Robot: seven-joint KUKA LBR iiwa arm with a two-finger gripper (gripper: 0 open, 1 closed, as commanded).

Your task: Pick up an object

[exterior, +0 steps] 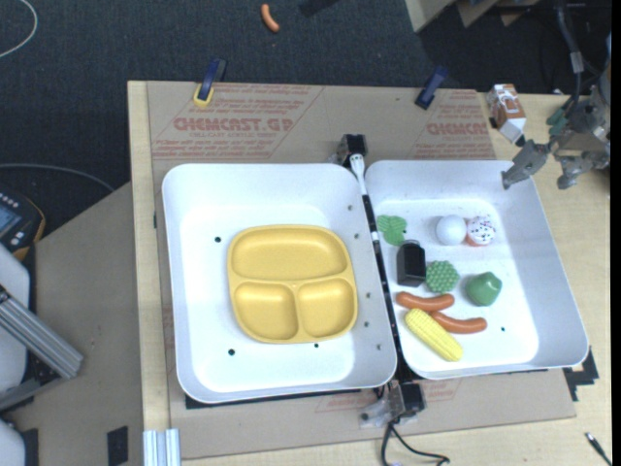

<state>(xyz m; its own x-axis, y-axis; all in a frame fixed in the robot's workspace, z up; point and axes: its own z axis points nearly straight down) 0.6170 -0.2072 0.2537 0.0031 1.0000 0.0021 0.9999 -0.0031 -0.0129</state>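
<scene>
Gripper (545, 163): hovering above the right bin's (553, 260) far corner, fingers apparently spread, holding nothing. Corn (433, 334), sausages (425, 301), broccoli (442, 277) below.

A yellow divided plate (290, 282) sits in the left white bin (194, 260). The right bin (543, 260) holds 2 sausages (441, 312), a corn cob (433, 335), a green pepper (482, 287), broccoli (441, 276) and a white ball (450, 229). The gripper (543, 163) hangs over the bin's far right corner, fingers spread, nothing between them.
</scene>
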